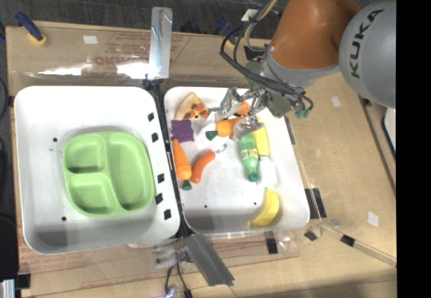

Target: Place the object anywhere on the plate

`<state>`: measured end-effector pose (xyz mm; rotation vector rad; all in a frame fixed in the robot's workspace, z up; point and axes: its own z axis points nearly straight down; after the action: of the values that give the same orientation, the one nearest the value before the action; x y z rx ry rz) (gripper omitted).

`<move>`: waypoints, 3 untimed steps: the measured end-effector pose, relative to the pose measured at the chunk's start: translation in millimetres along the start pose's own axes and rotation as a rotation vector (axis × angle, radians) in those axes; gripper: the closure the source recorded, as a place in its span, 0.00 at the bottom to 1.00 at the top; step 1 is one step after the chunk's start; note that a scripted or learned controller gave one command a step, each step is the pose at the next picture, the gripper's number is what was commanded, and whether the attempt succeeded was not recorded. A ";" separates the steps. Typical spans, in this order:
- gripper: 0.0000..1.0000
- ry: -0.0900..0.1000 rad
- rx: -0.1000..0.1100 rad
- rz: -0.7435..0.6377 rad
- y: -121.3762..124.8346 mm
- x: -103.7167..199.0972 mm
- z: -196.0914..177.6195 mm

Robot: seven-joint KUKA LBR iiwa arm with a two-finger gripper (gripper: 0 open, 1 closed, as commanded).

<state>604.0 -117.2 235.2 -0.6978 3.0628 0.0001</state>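
A green plate [108, 172] with three compartments lies in the left white bin [34, 108], with nothing on it. The toy foods are in the right white bin [222, 212]: a pizza slice [190, 106], a purple piece [182, 130], a carrot [180, 160], an orange-red sausage [201, 165], a small orange fruit [224, 128], a green bottle [249, 156], a yellow piece [262, 141] and a banana [268, 209]. My gripper [241, 105] hangs low over the far part of the right bin, just above the small orange fruit and the bottle's top. The wrist hides what lies under it.
The divider between the bins runs down near x 245, with a grey metal bracket [161, 44] at its far end. The arm's orange band [306, 27] and cables loom over the right bin's far right corner. Bare cardboard bench [343, 175] lies to the right.
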 end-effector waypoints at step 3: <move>0.00 0.000 0.001 0.267 124.8 39.8 -31.5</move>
<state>514.1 -22.0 266.7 -0.2835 3.1282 -0.0009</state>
